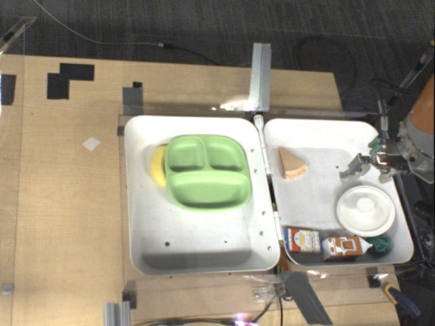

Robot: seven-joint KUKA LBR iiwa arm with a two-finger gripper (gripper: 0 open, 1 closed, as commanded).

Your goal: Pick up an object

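Candidate objects, right bin (326, 129): white round bowl (366, 208) near the right wall; tan wedge (291, 163) near the left wall; two small cartons (325, 244) lying along the front wall, a dark green item (381, 245) touching the right one.
Candidate objects, left bin (197, 246): green divided plate (206, 170) at centre-rear, a yellow item (158, 166) tucked under its left edge.
Gripper (355, 166): low at the right side of the right bin, just behind the bowl, nothing visible between its fingers; whether they are spread or pressed together cannot be told.
Risk, bowl: judged likely to slide or tip if pinched at the rim, being smooth and round.
Risk, wall: gripper works close to the bin's right wall; a descent there could strike it.
Risk, cartons: packed against the front wall, leaving little room for a finger behind them.
Risk, wedge: sloped faces may squeeze out of a pinch.
Hidden: most of the yellow item, under the plate.
Cut off: the arm, at the frame's right edge.
Unclear: identity of the dark green item; carton labels too small to read.
Worktop (68, 202): pale wood, black marks at rear left.
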